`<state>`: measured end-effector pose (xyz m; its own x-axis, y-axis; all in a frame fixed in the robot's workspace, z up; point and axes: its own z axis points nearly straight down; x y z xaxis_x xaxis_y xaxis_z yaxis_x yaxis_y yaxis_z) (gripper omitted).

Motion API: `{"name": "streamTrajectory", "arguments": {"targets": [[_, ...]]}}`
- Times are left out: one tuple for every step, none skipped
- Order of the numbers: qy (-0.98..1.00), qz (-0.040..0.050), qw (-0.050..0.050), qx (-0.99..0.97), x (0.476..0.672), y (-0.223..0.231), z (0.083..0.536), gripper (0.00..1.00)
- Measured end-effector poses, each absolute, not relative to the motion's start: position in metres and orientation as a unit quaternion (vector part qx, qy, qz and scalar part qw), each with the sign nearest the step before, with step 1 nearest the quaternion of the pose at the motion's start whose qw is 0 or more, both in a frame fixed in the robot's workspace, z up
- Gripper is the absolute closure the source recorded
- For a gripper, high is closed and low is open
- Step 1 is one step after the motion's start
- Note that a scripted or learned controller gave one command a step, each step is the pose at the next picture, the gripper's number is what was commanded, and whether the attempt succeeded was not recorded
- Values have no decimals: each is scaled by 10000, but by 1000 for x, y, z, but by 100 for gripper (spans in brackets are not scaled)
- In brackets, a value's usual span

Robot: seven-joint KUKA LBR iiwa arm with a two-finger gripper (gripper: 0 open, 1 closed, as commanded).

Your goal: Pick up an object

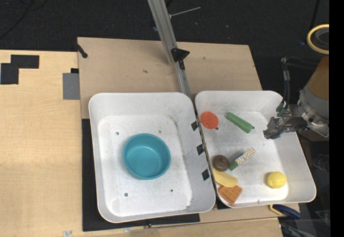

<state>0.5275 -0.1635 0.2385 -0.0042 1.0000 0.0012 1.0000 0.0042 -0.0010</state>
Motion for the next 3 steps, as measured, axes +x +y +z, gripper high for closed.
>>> {"name": "streamTrajectory", "arguments": {"targets": [[-7084,3,2,-7058,554,-111,237,100],[-7083,1,0,-7059,563,-62,244,100],[-7079,3,2,-7064,581,-24,242,100]]}}
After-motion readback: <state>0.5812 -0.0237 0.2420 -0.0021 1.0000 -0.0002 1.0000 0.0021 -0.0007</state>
